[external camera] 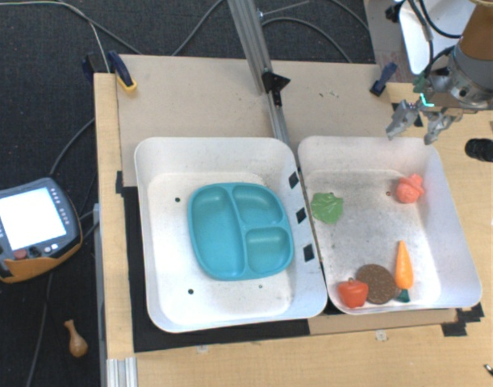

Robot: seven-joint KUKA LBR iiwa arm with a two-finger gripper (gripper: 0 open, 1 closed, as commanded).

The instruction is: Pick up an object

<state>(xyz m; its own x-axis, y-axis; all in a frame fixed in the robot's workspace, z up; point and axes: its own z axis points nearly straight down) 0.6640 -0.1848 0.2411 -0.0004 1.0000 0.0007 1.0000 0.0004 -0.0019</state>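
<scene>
Two-finger metal gripper (pixel 416 126) sits at upper right of frame, just above the far rim of the right shallow white bin (pixel 456 240). Fingers spread apart, tips splayed left & right w/ a clear gap between; nothing between them, touching nothing. Grey arm w/ orange band (pixel 480 31) runs off the upper right corner.

Pickable items, all in right bin: pink lumpy toy (pixel 408 189) at upper right of bin floor, nearest the gripper, below it & well apart from the rest. Green leafy toy (pixel 327 207) at upper left of that bin, close to the left wall. Orange carrot-shaped toy (pixel 403 266) lower right; brown round disc (pixel 378 282) touching it on the left; red tomato-like toy (pixel 353 293) touching the disc, against the near rim.

Open room: centre of right bin floor is bare btwn pink toy & the lower cluster.

Left white bin (pixel 161 208) holds a teal plastic divided tray (pixel 240 230), approx centred. A slanted grey metal pole (pixel 254 47) comes down from top centre to the gap btwn bins.
</scene>
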